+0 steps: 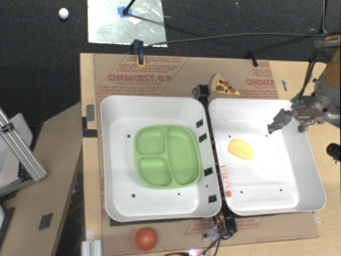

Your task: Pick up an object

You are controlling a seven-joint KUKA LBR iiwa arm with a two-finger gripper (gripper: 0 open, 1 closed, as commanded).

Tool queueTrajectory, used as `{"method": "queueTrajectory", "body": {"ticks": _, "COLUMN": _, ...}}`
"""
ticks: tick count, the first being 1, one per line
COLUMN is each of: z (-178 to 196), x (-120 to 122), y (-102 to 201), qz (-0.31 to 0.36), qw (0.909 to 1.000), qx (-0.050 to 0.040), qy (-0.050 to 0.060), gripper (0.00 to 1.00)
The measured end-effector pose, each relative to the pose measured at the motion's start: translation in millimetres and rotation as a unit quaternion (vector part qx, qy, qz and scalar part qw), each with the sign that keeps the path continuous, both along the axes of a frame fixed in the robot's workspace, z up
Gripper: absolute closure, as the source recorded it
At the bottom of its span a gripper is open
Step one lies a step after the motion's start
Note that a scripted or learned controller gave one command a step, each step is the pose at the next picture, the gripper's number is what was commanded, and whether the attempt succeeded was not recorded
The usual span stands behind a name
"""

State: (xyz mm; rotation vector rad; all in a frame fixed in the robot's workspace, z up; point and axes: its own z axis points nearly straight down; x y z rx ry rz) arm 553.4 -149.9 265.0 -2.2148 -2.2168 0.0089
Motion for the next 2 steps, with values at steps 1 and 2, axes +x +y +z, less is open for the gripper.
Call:
{"method": "queueTrajectory", "body": {"ticks": 1, "z": 6, "x": 2, "y": 0, "qz": 0.001, "qw": 1.0000, "qx": -0.0010, "qy": -0.006, "gripper": 0.00}}
{"method": "queueTrajectory", "body": {"ticks": 2, "z": -56, "x": 3, "y": -2, "qz": 0.000, "qw": 1.0000, "qx": -0.0005, "qy": -0.004, "gripper": 0.00}}
